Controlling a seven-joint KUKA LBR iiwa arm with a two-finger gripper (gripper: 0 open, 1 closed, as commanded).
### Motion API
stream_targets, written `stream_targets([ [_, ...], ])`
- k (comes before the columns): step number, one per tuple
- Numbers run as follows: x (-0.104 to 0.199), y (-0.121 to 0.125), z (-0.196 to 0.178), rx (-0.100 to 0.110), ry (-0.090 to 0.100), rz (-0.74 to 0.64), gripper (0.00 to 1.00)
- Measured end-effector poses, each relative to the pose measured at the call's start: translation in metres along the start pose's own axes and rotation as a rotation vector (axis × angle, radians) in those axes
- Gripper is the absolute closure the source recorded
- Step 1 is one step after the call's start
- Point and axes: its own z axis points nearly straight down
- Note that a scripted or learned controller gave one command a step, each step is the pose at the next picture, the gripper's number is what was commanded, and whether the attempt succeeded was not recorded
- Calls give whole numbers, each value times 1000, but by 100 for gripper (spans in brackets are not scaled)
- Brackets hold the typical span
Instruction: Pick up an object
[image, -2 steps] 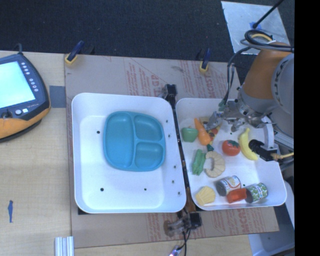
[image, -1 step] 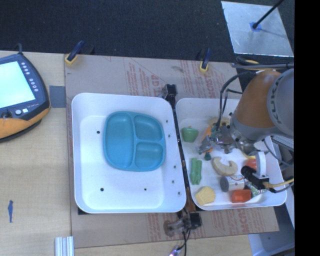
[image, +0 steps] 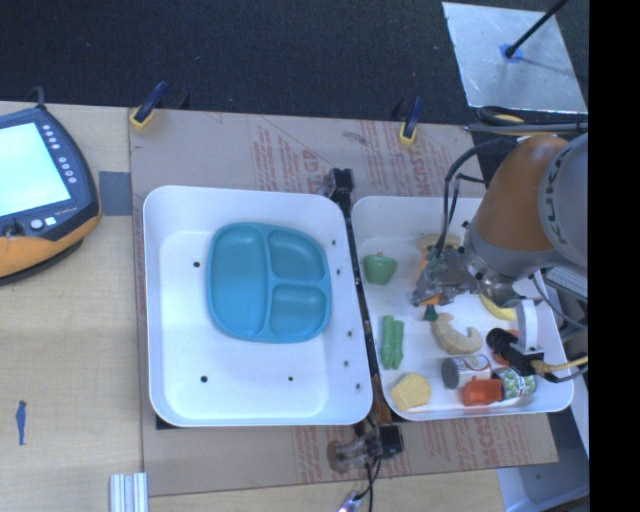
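Note:
The right bin holds several small toy foods: a green pepper-like piece, a long green pod, a yellow wedge, a tan curved piece, a grey piece, an orange-red piece and a yellow piece. My gripper is low in this bin, near its middle, above a small orange and green object. The wrist hides how the jaws stand.
The left bin holds a blue divided plate. A tablet in an orange case lies at the far left of the bench. Clamps hold the cardboard at the back. Cables run along the right bin's right side.

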Motion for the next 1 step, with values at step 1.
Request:
stream_targets([
  [1,46,-61,-90,-1,2,1,100],
])
